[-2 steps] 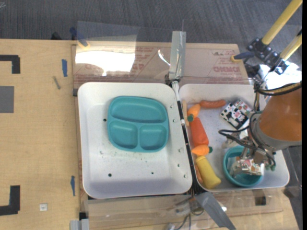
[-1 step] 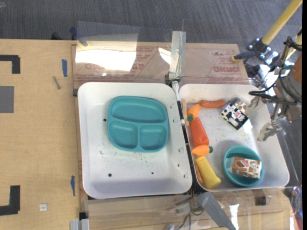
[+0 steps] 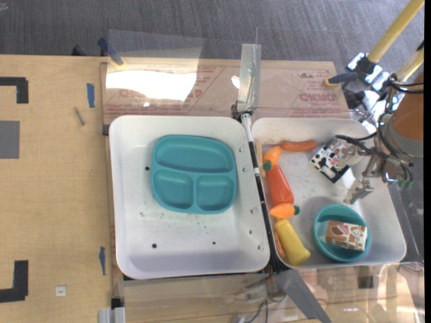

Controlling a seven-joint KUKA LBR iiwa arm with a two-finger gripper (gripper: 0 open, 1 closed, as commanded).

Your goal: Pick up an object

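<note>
Nothing is lifted yet: my gripper [image 3: 359,192] hangs over the right bin [image 3: 399,229], fingers apart and empty, just above the teal bowl [image 3: 326,237] holding a small carton [image 3: 347,235].

- Wooden bench top [image 3: 47,200] spans the left side, with black tape marks [image 3: 15,89] near its left edge and small blue tape pieces [image 3: 90,94].
- Clear plastic sheet [image 3: 156,69] lies behind the 2 bins, catching a bright glare.
- Cardboard panel [image 3: 296,86] with red print sits under that sheet.
- Grey upright strip [image 3: 249,79] stands at the back, between the bins.
- Grey carpet floor [image 3: 202,9] fills the top.
- Yellow pole [image 3: 397,22] slants across the upper right corner.
</note>
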